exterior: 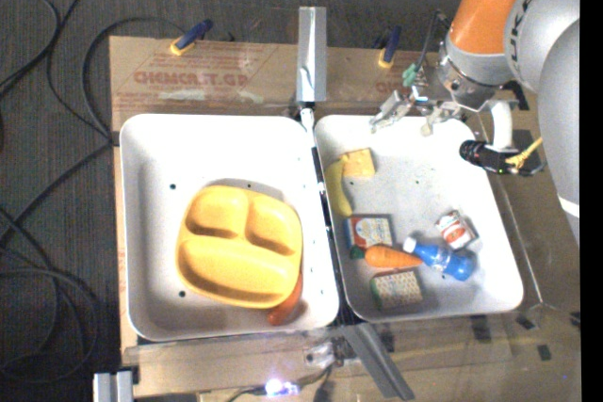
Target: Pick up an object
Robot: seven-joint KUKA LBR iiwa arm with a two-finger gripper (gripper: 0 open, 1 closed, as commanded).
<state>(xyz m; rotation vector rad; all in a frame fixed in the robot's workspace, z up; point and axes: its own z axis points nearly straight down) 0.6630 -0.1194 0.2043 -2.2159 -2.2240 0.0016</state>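
1. Worktop (207, 75) is carrying two bins on dark carpet (57, 14).
2. Yellow tray (243, 245) is lying in the left bin (141, 202); carrot (391, 256), bottle (445, 261), banana (336, 188) in the right bin (490, 231).
3. Gripper (412, 111) is hovering over the right bin's far rim, jaws apart, holding nothing.

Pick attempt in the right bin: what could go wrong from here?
1. The carrot, small box, blue bottle and brown block sit packed together, so a descent there may nudge or catch two items.
2. The banana lies along the right bin's left wall, so a finger could hit the wall.
3. The tool hovers at the bin's far rim and may clip it.
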